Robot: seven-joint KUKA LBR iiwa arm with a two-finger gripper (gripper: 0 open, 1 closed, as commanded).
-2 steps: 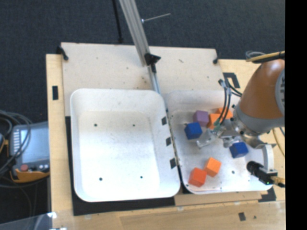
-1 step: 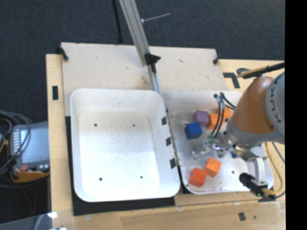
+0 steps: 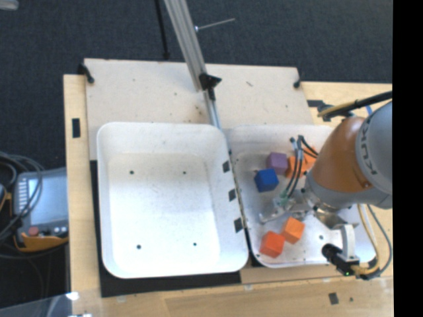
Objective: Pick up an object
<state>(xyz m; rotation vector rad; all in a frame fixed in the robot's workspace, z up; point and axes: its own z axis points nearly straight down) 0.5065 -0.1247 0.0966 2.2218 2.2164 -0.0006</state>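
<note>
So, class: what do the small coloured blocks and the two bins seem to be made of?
The blue block, purple block and two orange blocks look like matte foam or painted wood: flat colour, no glare. The left bin and right bin look like moulded white plastic, with rounded corners and a smooth, scuffed surface.

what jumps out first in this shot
The grey and orange arm looms over the right bin, at the view's right. Beneath it lie bright blocks: a blue one beside a purple one, and two orange ones nearer the front rim. The left bin sits beside it.
</note>
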